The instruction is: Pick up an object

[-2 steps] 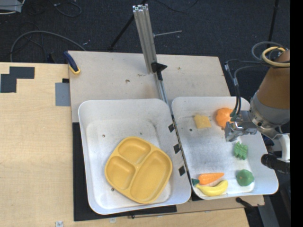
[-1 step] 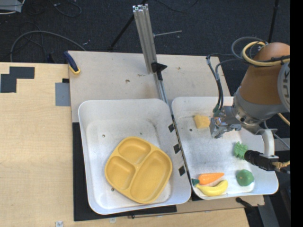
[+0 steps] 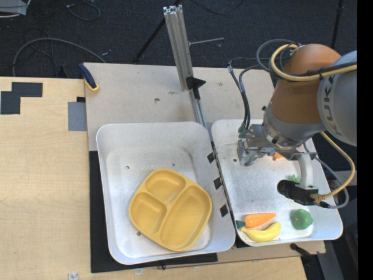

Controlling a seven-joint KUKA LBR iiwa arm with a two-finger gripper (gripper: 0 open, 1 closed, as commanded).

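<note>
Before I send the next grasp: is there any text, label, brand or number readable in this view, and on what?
"KU": dark letters on the grey arm at the view's right edge, cut off by the frame.
Nothing readable on the yellow tray, carrot, banana, green object, the bins or the bench.

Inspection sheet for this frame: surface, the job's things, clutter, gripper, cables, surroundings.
Surface: two white bins side by side, left bin and right bin, on a bench.
Job's things: carrot, banana and green fruit along the right bin's near edge; yellow divided plate in the left bin.
Clutter: nothing seen.
Gripper: gripper low over the right bin's far half, nothing seen between its fingers.
Cables: black cable running to the wrist.
Surroundings: metal post behind the bins.
</note>
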